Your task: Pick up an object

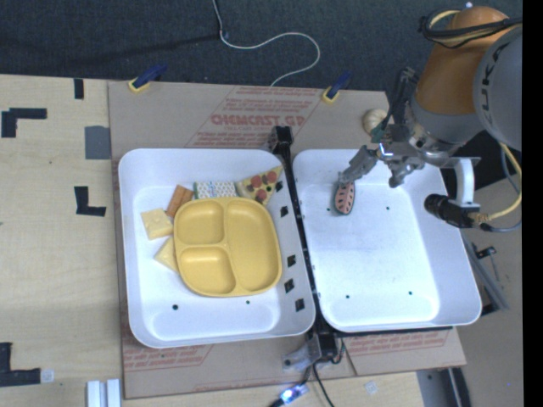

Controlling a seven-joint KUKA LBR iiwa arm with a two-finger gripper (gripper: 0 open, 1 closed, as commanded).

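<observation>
my surface [51, 253] is pale wood with black tape marks along its left side. a brown cardboard sheet [246, 113] with red printing lies flat on it, held at the far edge by a yellow clamp [146, 77] and a blue clamp [338, 83]. on the cardboard sit two shallow white bins, touching side by side: the left bin [136, 312] and the right bin [441, 303]. a thin white cable [271, 41] loops over the dark floor [102, 15] beyond the far edge.
</observation>
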